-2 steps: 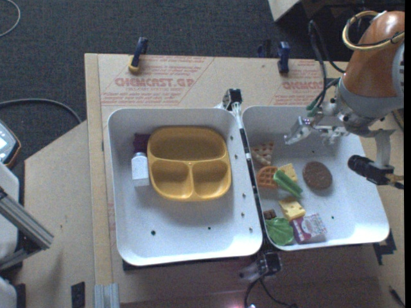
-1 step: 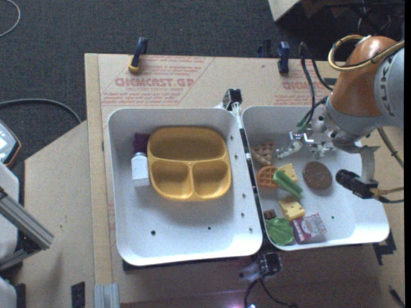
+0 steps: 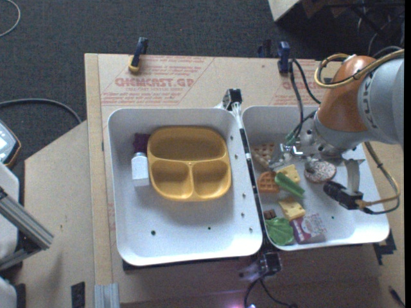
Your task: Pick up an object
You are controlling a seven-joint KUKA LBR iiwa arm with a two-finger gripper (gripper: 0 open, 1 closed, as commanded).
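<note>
Dim, soft-focus overhead view; white bins glare faintly.

Robotics laboratory test cell. A grey industrial arm (image 3: pixel 376 101) with an orange band reaches over a plywood-topped bench (image 3: pixel 192 85) carrying two shallow white bins (image 3: pixel 128 236), held by clamps (image 3: pixel 137 55) at the far edge. Loose cables (image 3: pixel 38 104) trail across dark carpet (image 3: pixel 77 18), and aluminium framing (image 3: pixel 22 220) stands at the left. Toy food items (image 3: pixel 292 207) serve as test objects.

A divided tray (image 3: pixel 189 162) and bottle (image 3: pixel 140 169) lie in the left bin (image 3: pixel 122 223); toy food (image 3: pixel 289 197) fills the right bin (image 3: pixel 366 230).
</note>
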